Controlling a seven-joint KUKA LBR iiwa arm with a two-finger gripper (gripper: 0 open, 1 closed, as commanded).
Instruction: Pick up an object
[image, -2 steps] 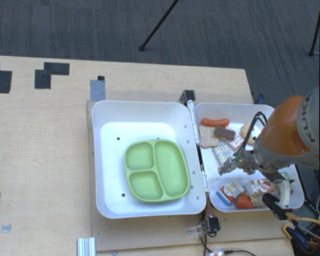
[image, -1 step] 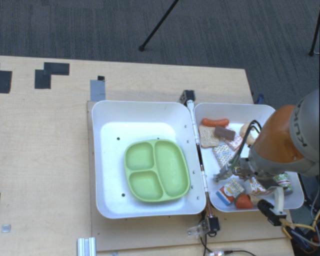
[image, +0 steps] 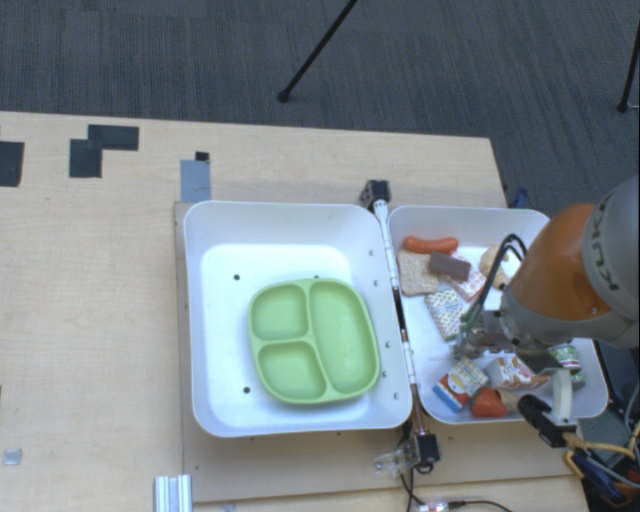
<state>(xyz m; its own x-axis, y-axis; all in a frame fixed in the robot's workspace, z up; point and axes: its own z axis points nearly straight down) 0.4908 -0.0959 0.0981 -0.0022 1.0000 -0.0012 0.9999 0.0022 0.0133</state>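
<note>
Candidate objects all sit in the right bin (image: 436, 402): orange sausage (image: 430, 244) and brown block (image: 449, 266) at the far end, patterned packet (image: 447, 312) mid, small carton (image: 461, 382) and red piece (image: 487, 403) at the near end. End effector (image: 478, 338) is down among them, between packet and carton; packet lies just far-left of it, long axis roughly far-to-near. Can't tell its opening, wrist blocks the view. Tight clutter, bin divider wall close on the left. Left bin (image: 205, 330) has a green divided plate (image: 314, 340), with free room around it.
</note>
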